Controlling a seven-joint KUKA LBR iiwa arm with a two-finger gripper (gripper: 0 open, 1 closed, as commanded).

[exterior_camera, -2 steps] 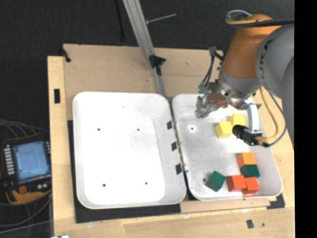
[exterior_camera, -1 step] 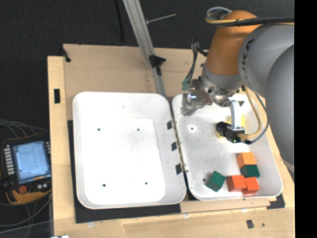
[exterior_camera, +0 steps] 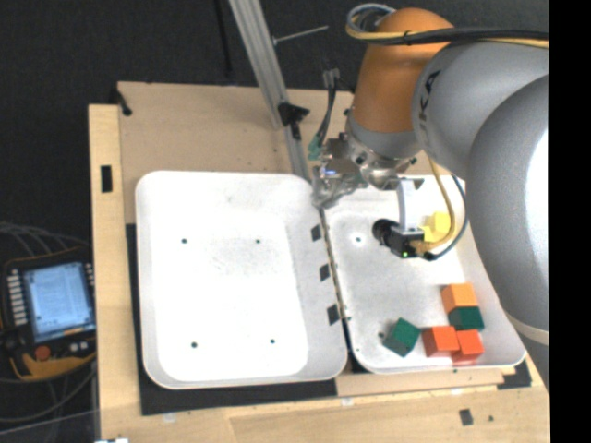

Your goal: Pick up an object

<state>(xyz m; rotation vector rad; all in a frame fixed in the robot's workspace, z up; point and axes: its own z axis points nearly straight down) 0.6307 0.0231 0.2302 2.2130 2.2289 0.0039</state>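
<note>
Nearest the lens: the bulky grey arm [exterior_camera: 499,155], crowding the right side, with its orange band [exterior_camera: 397,63] above the wrist.

Below it, a pale wooden worktop [exterior_camera: 111,247] bearing two shallow white bins side by side on a dark mat. Around the worktop, dark floor. Off its left edge, a handheld pendant [exterior_camera: 54,307] with a lit screen. Behind the jaws, a slanted metal rail [exterior_camera: 259,53] running down toward the seam between the bins.

Jaws low over the far corner of the right bin [exterior_camera: 369,363], right at that seam. Released or clenched: cannot tell.

Five blocks in all, every one in the right bin, well apart from the jaws, toward the camera and off to the view's right of them.
- Dark green block [exterior_camera: 402,337]: tilted, the one lying most directly toward the camera from the jaws.
- Orange pair [exterior_camera: 443,340]: touching side by side at the near rim, just beyond the dark green block.
- Second green block [exterior_camera: 468,317]: touching the pair on the side facing the jaws.
- Lighter orange block [exterior_camera: 459,295]: against that green one, a step closer to the jaws.

Count: three orange, two green.

Across the seam from the jaws, the left bin [exterior_camera: 222,284], with four small dark dots on its floor. Along the seam, three small black tabs [exterior_camera: 323,270], in a row leading toward the camera from the jaws.
</note>
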